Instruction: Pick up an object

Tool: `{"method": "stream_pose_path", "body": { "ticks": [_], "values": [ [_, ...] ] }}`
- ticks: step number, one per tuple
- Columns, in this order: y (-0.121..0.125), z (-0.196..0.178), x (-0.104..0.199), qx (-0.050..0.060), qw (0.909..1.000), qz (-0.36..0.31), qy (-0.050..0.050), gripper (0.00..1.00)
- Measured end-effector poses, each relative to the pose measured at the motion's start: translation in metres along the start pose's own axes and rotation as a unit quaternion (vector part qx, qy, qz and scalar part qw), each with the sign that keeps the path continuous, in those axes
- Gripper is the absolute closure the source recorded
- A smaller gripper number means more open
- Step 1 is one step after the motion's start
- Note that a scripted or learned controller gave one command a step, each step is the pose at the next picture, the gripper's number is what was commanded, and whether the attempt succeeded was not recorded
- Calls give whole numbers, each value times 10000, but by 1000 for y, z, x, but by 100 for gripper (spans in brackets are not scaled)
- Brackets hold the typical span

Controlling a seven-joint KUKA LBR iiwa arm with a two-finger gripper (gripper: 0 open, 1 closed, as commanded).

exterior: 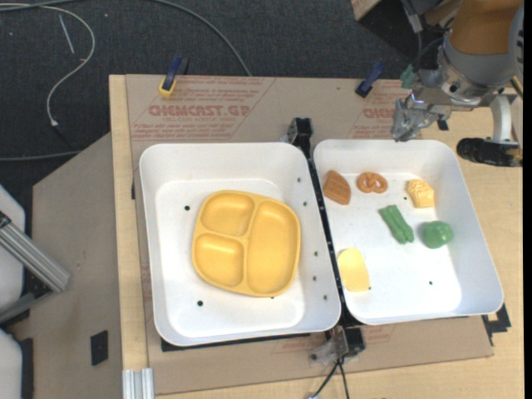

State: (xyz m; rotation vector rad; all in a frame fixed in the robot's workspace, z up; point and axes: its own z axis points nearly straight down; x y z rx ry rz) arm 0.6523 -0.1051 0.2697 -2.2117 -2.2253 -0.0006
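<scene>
A: Right bin [465,293], contents?

B: Six small pieces on smooth white plastic. Ridged brown, bread-like wedge [337,187] at 10 o'clock; knotted orange pretzel [371,182] just beside it toward 12; lumpy yellow corn chunk [421,193] at 1 o'clock. Near centre, an elongated green pod [396,224], bumpy surface; a rounded, glossy green lump [436,233] at 3 o'clock of it. Flat pale-yellow slab [353,270], rounded corners, at 8 o'clock, close to the left wall.

A: Gripper?

B: Gripper [407,128] hangs at 12 o'clock, over the bin's far rim and the cardboard-covered desk [216,106]. Metal, dark, small. Cannot tell whether it's open or closed; nothing visibly between the tips. Arm cut off by the top edge.

A: Left bin [158,223]?

B: One yellow three-compartment tray [247,242], matte plastic, rounded corners, roughly centred. Blue clamps [172,74] on the cardboard's far edge, 12 o'clock.
</scene>
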Motion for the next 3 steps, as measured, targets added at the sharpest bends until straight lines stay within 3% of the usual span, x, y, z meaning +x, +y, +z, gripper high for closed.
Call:
{"method": "stream_pose_path", "body": {
  "ticks": [1,3],
  "values": [
    [-3,18,54,4,10000,-2,-1,100],
    [-4,13,171,-16,10000,-3,-1,100]
  ]
}}
